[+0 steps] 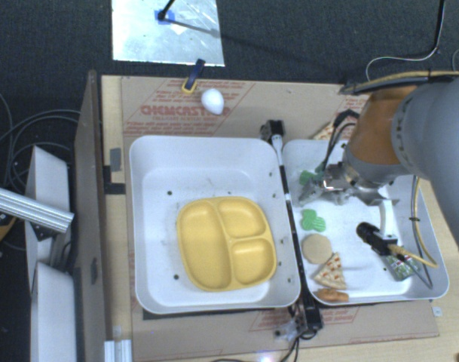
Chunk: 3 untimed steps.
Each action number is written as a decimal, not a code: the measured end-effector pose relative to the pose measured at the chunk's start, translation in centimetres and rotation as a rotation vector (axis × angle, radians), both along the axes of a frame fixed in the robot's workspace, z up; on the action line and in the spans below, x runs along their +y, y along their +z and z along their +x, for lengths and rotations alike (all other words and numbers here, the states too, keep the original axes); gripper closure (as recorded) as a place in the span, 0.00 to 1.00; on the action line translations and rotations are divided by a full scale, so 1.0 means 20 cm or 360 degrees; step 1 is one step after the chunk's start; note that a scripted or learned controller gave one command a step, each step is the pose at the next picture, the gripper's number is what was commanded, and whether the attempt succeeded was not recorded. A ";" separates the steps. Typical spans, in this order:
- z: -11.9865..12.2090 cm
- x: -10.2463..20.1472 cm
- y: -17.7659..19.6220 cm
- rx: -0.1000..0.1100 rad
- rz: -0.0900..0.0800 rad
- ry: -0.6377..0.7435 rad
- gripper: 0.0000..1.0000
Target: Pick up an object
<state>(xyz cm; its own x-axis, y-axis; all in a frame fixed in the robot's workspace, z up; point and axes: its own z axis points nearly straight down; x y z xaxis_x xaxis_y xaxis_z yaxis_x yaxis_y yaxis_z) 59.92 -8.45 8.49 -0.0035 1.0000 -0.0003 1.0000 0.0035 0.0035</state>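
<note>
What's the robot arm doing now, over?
Gripper low in right bin, near its upper left corner. Nothing seen held. Green piece, round cookie, pizza slice lying just below it. Yellow tray in left bin, well apart.

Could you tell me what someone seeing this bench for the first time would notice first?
Most likely the yellow divided tray, lying alone in the left bin. Next comes the grey arm with its orange band, reaching in from the right, its hand over the upper part of the right bin. Below it sit a green piece, a round cracker and a pizza slice.
</note>
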 end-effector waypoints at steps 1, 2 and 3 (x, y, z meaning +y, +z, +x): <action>-0.17 0.00 -0.01 0.0011 0.0002 -0.0005 0.00; 0.09 0.00 0.00 -0.0005 -0.0001 0.0002 0.00; 0.30 -0.06 0.00 -0.0005 -0.0001 0.0002 0.00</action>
<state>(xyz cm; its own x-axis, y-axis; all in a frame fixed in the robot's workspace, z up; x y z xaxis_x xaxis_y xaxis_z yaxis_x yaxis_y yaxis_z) 65.89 -9.63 8.56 -0.0048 1.0000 -0.0009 1.0000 0.0048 0.0065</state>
